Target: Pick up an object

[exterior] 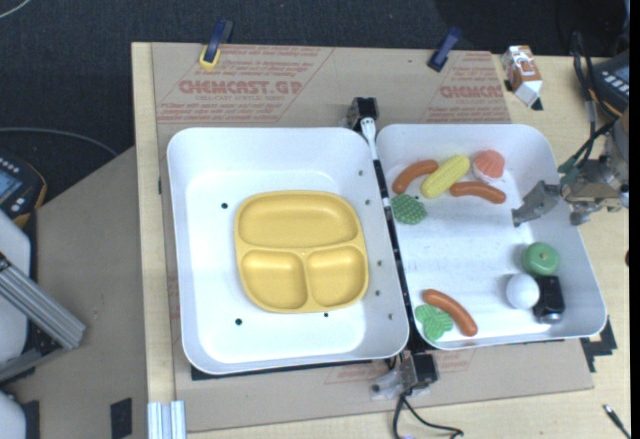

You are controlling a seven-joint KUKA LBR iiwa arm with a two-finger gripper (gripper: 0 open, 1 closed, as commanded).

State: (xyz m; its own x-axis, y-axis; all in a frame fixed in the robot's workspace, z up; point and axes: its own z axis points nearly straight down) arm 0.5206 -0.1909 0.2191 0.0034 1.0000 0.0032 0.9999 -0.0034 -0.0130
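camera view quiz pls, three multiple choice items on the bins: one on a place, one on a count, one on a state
1. Where does the yellow divided tray lie?
A. in the left bin
B. in the right bin
C. on the bare bench

2. How many compartments does the tray have?
A. two
B. three
C. five

3. What is the gripper doing?
A. pressing into the tray
B. resting among the food in the left bin
C. poised at the right bin's right rim, nothing seen between its fingers

Answers:
1 A, the tray sits mid-floor in the left bin.
2 B, one wide section above two smaller ones.
3 C, it hangs at the edge of the right bin, above the green apple, apart from every toy.
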